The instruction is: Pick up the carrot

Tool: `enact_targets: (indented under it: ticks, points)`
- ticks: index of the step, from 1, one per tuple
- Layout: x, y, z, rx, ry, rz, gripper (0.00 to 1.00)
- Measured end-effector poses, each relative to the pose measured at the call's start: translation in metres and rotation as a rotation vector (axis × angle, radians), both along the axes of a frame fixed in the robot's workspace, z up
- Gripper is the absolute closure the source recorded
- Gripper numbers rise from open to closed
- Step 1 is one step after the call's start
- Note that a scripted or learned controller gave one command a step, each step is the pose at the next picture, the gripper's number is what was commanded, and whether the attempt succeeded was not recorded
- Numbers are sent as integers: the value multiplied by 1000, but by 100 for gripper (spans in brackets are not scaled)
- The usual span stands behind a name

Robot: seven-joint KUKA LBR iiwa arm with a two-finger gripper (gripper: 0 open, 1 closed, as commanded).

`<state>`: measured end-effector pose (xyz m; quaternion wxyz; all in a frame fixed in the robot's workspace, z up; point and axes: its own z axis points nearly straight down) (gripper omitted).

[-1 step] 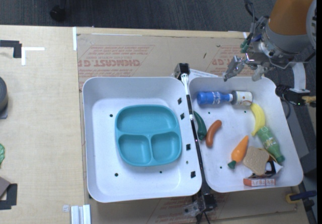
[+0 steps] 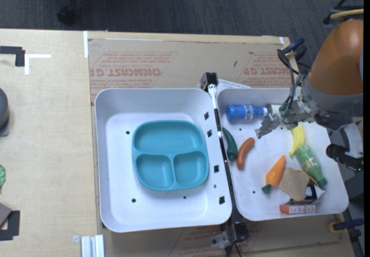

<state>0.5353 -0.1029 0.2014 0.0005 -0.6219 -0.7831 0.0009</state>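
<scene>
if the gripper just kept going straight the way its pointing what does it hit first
The gripper points down and toward the left. Straight on, it would probably meet the right bin's floor between the blue bottle and the sausage, missing the carrot. Depth is hard to judge from this slant.

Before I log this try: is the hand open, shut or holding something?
Hand: cannot be told; it hovers over the right bin, apart from the carrot.

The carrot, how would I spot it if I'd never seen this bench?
Look in the right-hand white bin. Near its middle lies the carrot, slanting, with a green tip at its lower end. The sausage to its left is darker and reddish, without green; the banana above is yellow.
</scene>
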Motion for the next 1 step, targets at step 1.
enact_targets:
  ticks: [1]
  points:
    - [-36, -32, -110, 1, -2, 174, 0]
